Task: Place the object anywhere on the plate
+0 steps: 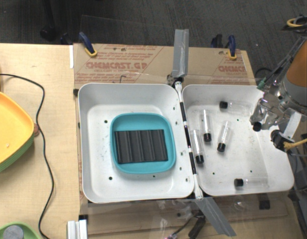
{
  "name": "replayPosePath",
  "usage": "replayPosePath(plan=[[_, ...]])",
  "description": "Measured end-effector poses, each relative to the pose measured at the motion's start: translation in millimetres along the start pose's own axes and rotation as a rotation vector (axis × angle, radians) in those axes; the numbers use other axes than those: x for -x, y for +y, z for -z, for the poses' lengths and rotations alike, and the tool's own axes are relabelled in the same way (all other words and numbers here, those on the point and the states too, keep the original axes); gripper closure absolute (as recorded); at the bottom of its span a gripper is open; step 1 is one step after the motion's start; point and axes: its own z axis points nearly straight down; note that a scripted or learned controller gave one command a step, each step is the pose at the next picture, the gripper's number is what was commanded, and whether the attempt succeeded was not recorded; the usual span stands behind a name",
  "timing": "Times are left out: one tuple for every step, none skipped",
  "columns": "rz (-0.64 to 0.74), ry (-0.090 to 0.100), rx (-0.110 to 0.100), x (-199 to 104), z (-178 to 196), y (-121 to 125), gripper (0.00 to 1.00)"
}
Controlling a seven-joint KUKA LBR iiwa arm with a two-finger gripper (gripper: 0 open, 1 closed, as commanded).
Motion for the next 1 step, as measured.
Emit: replayPosePath(plan=[[-0.001, 0.000, 0.000, 0.1, 0.1, 0.1, 0.00]])
